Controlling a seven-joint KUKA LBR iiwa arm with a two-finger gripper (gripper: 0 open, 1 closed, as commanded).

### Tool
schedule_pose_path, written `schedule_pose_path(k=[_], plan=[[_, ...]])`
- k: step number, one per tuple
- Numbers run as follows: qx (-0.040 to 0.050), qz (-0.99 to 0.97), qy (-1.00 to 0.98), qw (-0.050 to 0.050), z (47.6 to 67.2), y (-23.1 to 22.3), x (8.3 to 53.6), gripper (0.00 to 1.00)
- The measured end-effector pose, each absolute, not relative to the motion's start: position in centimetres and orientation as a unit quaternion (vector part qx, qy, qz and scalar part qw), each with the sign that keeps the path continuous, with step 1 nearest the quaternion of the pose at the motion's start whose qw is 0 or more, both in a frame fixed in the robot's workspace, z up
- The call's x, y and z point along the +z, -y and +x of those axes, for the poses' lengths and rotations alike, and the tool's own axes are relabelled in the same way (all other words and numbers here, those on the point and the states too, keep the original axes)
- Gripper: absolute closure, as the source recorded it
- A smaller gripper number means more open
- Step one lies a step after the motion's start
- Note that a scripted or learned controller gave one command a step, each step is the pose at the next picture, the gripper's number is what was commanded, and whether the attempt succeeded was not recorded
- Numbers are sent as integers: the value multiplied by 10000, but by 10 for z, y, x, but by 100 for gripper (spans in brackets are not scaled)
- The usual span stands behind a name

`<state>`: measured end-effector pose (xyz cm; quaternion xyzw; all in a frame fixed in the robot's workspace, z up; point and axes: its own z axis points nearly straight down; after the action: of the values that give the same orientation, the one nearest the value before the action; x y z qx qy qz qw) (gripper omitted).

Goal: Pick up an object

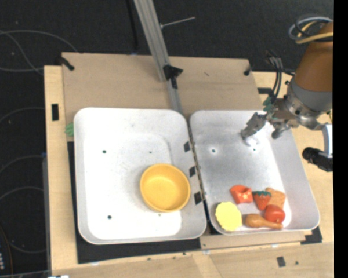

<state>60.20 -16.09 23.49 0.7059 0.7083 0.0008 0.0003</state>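
A pale wooden bench [133, 83] is sitting on a dark floor, with thin cables trailing across the black on the left, and a grey metal post [153, 33] is slanting up from the bench's back edge. Two shallow white bins are lying side by side on it, edges touching at the middle. The left bin [104, 138] is holding a yellow bowl [165, 187], upright, toward its near right part. The right bin [220, 138] is carrying a small huddle of toy food in its near right corner: a flat pale yellow round piece [228, 215], a red chunk [241, 194] just behind it, an orange piece with a dark green top [269, 197], a round red tomato-like one [274, 214], and a tan, elongated piece [261, 220] lying along the bin's near rim, its long axis running roughly left to right, its thicker end pointing left toward the yellow round piece. These pieces are crowding each other, most of them touching. The arm [313, 74], grey with its orange band, is reaching in from the right, and the gripper [261, 129] is hanging over the far right part of the right bin, well apart from the food, its two fingers spread wide and nothing between them
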Motion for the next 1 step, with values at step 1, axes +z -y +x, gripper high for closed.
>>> schedule_pose_path(k=[1], plan=[[8,7059,-7083,3,602,161,235,0]])
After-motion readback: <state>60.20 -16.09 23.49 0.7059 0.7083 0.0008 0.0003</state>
